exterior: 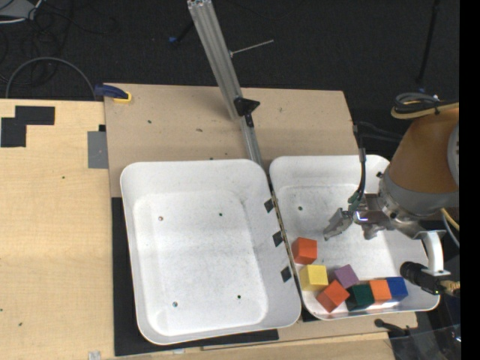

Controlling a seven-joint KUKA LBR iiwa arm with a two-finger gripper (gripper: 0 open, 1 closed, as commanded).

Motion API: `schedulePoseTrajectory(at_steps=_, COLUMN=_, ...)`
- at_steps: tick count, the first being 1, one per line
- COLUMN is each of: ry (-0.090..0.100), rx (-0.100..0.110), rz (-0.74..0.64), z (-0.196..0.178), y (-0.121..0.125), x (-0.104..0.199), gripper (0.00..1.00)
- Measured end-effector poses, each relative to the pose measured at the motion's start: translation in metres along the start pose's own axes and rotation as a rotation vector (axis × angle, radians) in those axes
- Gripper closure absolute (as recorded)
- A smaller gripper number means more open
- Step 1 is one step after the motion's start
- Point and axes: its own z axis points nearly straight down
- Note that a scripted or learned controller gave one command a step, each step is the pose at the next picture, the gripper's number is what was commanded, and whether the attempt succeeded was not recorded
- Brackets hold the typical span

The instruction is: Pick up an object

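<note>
Seven blocks clustered at near end of right bin [330,172]; orange block [304,250] nearest gripper [352,223], others packed beyond. Gripper above bin floor, nothing seen in its grasp; finger spread indiscernible. Advice: choose isolated orange block, centre over it, descend straight

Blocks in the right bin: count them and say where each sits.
7, clustered at the near edge: orange, yellow, purple, red-orange, green, orange, blue. Others may hide behind them.
</note>
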Motion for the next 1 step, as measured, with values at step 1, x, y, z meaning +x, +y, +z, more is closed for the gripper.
schedulePoseTrajectory(at_steps=1, ry=-0.007, rx=-0.029, rz=0.003, z=0.0633, y=-0.0184, x=0.0130, gripper=0.00)
